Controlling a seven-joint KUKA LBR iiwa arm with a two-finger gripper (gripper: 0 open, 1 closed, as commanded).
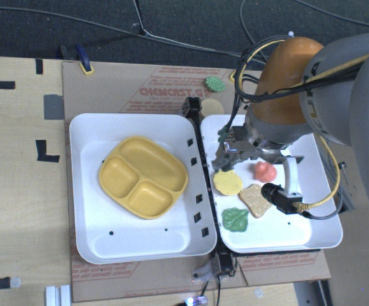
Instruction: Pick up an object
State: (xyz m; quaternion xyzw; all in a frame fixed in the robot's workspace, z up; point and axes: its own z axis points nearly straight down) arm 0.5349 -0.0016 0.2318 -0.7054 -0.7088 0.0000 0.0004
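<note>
Reaching over: the grey arm (337, 75) with its orange band (286, 81) leans in from 3 o'clock, above the right bin (324, 234).
Gripper: the gripper (225, 161) hangs low at the right bin's 9 o'clock side, just above the yellow round piece (227, 183); whether it is parted or closed cannot be made out, and nothing can be seen in its hold.
Right bin contents: the yellow round piece lies near the bin's left wall; a tan toast-shaped piece (254, 201) sits at its 4 o'clock, touching or nearly so; a green leafy piece (235, 220) lies at its 6 o'clock; a red piece (265, 170) rests at its 2 o'clock, close under the arm's wrist.
Left bin: the left bin (88, 234) holds a yellow divided plate (143, 177), set at a slant near the middle.
Worktop: the worktop (18, 190) carries both bins side by side on a cardboard sheet (133, 88); a small green dotted thing (214, 83) lies on the sheet at 12 o'clock from the bins' shared edge.
Cables: a yellow cable (332, 171) loops down the arm's right side.
</note>
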